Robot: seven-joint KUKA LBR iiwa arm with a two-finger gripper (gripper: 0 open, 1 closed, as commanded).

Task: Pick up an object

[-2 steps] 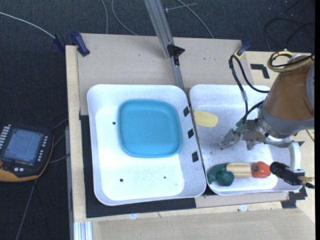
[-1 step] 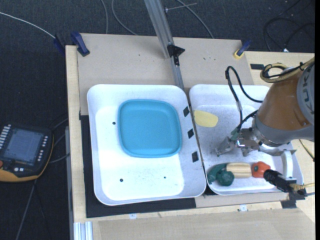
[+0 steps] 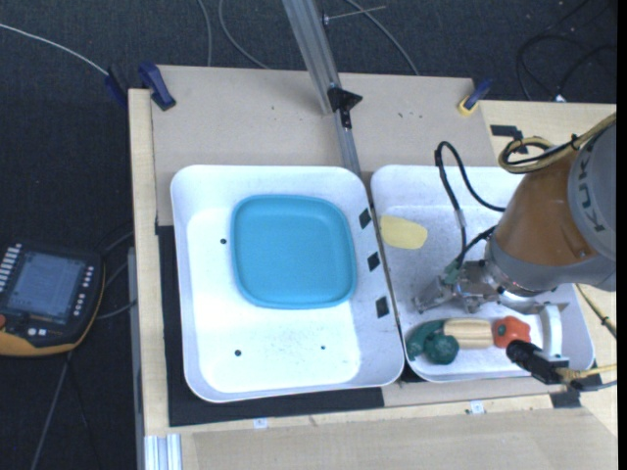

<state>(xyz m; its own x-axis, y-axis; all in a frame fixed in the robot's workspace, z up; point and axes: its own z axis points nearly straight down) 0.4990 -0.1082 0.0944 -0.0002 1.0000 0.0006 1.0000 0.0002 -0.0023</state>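
Observation:
The right bin (image 3: 419, 180) holds several small objects. A pale yellow piece (image 3: 404, 232) lies near its left wall. Along the front wall sit a dark green lump (image 3: 429, 344), a tan cylinder (image 3: 469, 334) touching it, and a small red-orange object (image 3: 509, 330). My gripper (image 3: 443, 296) hangs low over the middle of this bin, just above the green lump and tan cylinder and to the front right of the yellow piece. Nothing shows between its fingers.
The left bin (image 3: 201, 292) carries a square blue plate (image 3: 294, 251). A metal pole (image 3: 318, 42) slants down to the divide between the bins. Black clips sit along that divide. The arm's body covers the right bin's right side.

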